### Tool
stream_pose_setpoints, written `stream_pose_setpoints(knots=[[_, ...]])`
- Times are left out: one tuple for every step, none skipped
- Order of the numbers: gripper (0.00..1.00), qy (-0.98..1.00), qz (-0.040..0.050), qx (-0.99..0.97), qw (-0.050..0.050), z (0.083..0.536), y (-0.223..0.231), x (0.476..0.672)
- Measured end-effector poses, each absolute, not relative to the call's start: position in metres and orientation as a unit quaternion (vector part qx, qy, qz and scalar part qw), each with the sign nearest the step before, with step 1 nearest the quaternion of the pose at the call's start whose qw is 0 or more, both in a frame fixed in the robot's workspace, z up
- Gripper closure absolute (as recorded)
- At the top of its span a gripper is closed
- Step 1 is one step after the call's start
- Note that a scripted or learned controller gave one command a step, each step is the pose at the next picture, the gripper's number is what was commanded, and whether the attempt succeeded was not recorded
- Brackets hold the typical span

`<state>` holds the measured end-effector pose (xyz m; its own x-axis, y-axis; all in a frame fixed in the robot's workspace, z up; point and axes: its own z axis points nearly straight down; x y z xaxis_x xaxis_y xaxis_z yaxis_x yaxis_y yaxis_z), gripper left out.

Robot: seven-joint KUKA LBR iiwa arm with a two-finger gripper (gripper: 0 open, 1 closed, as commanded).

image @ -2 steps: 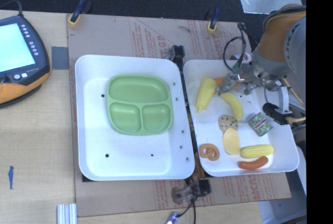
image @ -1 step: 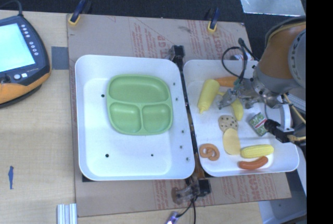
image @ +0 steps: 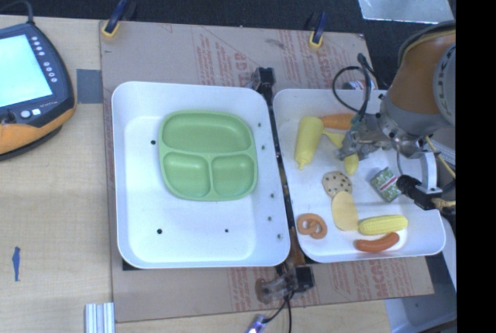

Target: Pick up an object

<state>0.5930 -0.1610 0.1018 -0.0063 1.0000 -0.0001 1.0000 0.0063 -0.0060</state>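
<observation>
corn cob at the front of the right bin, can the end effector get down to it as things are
Probably yes. The corn cob lies uncovered, with only the sausage close in front. The end effector sits further back in the right bin.

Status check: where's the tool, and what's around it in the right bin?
Tool low in the right white bin, upper half. Small yellow toy piece right below it, grip unconfirmed. Yellow squeeze bottle and orange carrot toy crowd close by.

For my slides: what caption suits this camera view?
Arm's gripper low in the right bin among toy food; green tray in the left bin.
</observation>
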Motion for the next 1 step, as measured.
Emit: stream_pose_setpoints(knots=[[1.00,-0.709,-0.0003,-0.705,0.000,0.2250,-0.0700,0.5665]])
